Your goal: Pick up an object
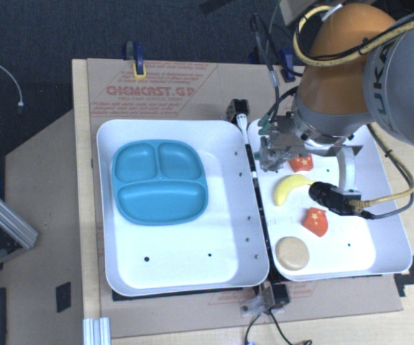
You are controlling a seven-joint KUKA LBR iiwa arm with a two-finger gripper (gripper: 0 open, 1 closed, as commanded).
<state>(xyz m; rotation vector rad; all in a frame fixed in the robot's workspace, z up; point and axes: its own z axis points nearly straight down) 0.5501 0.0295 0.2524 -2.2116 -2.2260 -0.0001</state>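
Observation:
In the right bin (379,254) lie a yellow banana (290,187), a red strawberry-like piece (316,221), a smaller red piece (302,163) and a round tan cookie (292,253). My gripper (273,157) hangs low over the bin's far left part, just above and left of the banana and beside the smaller red piece. Nothing shows between its fingers. The arm's wrist hides part of the bin behind it.
The left bin (178,264) holds a blue divided plate (161,180) in its far half. A raised divider (254,192) separates the two bins. Brown cardboard (149,88) lies under both bins.

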